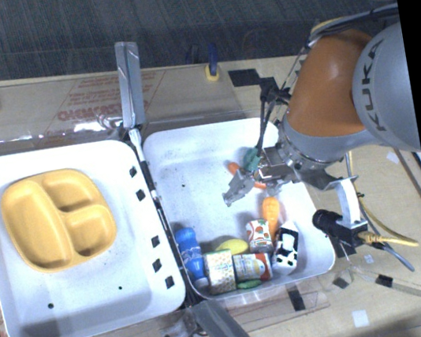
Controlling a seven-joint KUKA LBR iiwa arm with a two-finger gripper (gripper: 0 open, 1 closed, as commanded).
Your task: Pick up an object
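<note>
My gripper (239, 188) hangs over the middle of the right bin (193, 158), above its bare white floor. Small orange and green pieces (243, 162) show right beside the gripper's body; I cannot tell whether they are held. A pile of small objects lies along the bin's front edge: a blue bottle (188, 249), a yellow lemon-like piece (231, 246), printed cans (221, 270), an orange carrot (271, 209) and a black-and-white toy (288, 249). The carrot lies just right of and below the gripper.
The left bin (27, 314) holds a yellow compartment tray (59, 217) in its upper left part. A grey divider with black clips (152, 213) separates the bins. The arm's orange band (333, 87) looms over the right bin's right side.
</note>
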